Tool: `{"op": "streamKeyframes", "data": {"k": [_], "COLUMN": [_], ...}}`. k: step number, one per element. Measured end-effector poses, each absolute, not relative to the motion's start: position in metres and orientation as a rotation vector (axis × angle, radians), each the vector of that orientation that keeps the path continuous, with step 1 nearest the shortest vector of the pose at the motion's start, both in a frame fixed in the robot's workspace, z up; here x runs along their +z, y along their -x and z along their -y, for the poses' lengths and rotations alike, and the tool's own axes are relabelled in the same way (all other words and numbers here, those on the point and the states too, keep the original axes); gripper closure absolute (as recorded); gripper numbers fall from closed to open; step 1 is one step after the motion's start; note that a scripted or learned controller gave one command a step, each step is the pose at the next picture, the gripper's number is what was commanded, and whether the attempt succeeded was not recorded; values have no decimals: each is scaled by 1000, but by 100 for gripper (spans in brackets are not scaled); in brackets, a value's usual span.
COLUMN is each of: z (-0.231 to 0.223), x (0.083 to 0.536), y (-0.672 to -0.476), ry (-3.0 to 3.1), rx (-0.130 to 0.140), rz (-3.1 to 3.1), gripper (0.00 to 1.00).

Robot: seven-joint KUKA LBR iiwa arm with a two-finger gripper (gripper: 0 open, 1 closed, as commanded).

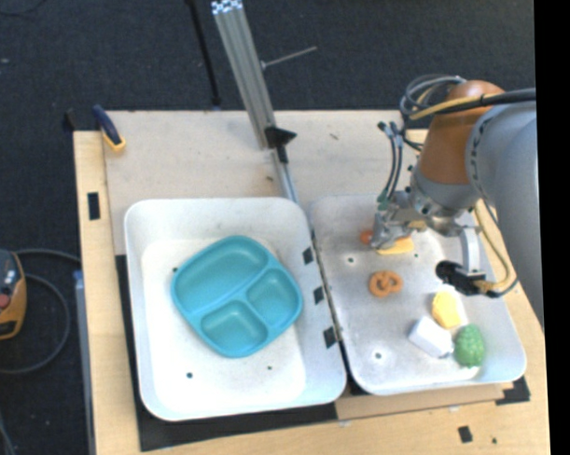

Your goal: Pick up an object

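A pale wooden bench (pixel 189 155) stands on dark carpet and bears two shallow white bins side by side. The left bin (pixel 160 385) contains a teal divided plate (pixel 236 295). The right bin (pixel 364 359) contains the loose objects. An aluminium post (pixel 247 69) rises behind the bins.

The arm (pixel 469 159) reaches in from the right, with the gripper (pixel 390 232) low over the upper part of the right bin. Whether it is spread or pressed together cannot be told from this angle, and no object can be confirmed as held.

Objects noted in the right bin:
- A yellow-orange piece (pixel 395 249) lies directly at the gripper tip, just towards the near side, its long axis running roughly left to right. Contact cannot be confirmed.
- A small orange-red bit (pixel 367 237) sits just left of the gripper.
- A brown pretzel-shaped piece (pixel 385 284) lies near, further towards the front edge.
- A yellow block (pixel 447 309), a white block (pixel 429 337) and a green lump (pixel 469 346) cluster in the near right corner, well apart from the gripper.

Assessment: the yellow-orange piece is the likeliest target, lying almost under the gripper. A grasp across its short axis appears most workable.
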State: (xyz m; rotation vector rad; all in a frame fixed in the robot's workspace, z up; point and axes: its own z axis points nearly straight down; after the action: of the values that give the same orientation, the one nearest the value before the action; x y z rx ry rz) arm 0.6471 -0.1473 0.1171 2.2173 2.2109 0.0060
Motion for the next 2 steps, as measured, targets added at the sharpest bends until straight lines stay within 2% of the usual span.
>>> {"op": "streamKeyframes", "data": {"k": [2], "z": [154], "x": [209], "y": [-658], "ry": [-2215], "rx": [6], "rz": [-2219], "gripper": [100]}}
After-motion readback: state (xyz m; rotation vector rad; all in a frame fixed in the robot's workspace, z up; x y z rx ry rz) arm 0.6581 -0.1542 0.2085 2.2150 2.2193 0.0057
